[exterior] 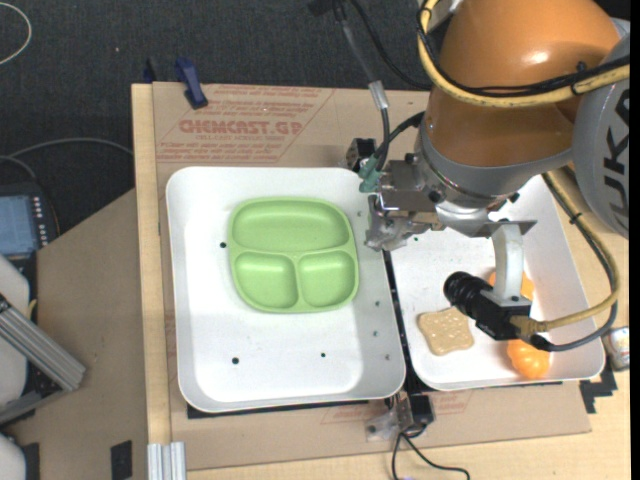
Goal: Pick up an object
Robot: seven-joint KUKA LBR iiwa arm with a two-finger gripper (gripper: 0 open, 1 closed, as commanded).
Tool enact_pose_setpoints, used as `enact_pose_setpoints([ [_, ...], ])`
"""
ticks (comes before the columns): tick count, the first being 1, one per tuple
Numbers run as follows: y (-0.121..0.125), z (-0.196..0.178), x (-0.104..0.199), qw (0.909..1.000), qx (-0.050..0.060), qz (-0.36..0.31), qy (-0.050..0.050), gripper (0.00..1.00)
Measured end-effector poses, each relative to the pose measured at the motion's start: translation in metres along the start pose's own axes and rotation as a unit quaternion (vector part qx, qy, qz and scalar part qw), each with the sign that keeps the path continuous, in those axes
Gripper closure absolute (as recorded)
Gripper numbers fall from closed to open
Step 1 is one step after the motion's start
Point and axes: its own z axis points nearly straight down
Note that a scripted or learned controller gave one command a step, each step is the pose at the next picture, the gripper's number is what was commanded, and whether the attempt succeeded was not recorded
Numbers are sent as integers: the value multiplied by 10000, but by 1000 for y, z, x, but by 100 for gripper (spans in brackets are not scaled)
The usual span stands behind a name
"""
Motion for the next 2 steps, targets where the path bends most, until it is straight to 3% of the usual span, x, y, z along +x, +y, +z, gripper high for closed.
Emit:
enact_pose_setpoints([
  [2,1,-22,4,10000,-36,-31,8,100],
])
